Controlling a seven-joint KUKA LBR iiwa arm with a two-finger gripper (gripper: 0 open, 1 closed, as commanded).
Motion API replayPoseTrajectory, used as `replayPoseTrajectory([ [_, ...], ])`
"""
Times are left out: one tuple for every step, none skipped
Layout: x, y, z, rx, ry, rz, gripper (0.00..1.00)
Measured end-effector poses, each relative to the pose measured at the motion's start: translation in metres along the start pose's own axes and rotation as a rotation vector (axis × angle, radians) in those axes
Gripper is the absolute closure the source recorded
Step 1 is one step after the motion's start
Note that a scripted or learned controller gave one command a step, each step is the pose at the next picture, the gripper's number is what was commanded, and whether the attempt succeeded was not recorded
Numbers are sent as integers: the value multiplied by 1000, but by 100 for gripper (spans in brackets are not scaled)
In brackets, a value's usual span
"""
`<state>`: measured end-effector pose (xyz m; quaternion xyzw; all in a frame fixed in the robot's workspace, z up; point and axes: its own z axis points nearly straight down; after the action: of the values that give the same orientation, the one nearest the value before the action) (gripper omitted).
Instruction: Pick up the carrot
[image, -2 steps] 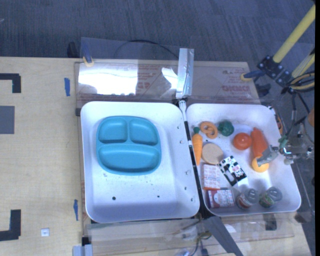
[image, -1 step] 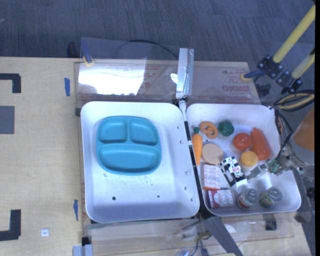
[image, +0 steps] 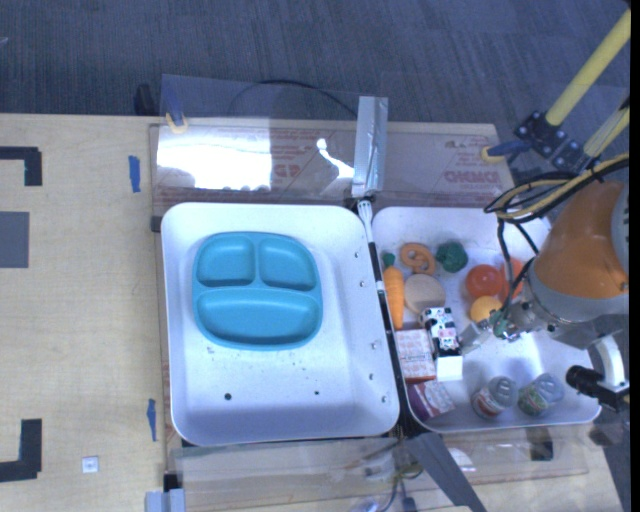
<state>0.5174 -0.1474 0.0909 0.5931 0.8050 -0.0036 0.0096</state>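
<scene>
The carrot (image: 394, 296) is a short orange stick with a green top. It lies lengthwise along the left wall of the right bin (image: 520, 425), next to a beige round piece (image: 424, 292). My gripper (image: 506, 325) hangs over the right half of that bin, beneath the orange wrist band (image: 590, 250). It is well to the right of the carrot and close to a yellow-orange fruit (image: 487, 308). Nothing shows as held.
The right bin also holds a pretzel-like ring (image: 417, 258), a green item (image: 452, 256), a red tomato (image: 485, 279), a red-white box (image: 412, 350), a white cube (image: 449, 367) and two cans (image: 490, 397). A blue divided plate (image: 260, 288) lies in the left bin (image: 200, 400).
</scene>
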Motion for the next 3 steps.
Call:
replayPoseTrajectory([
  [45, -23, -88, -4, 16, -361, 0],
  [18, 39, -104, 3, 17, 78, 0],
  [-23, -41, -71, 7, 19, -103, 0],
])
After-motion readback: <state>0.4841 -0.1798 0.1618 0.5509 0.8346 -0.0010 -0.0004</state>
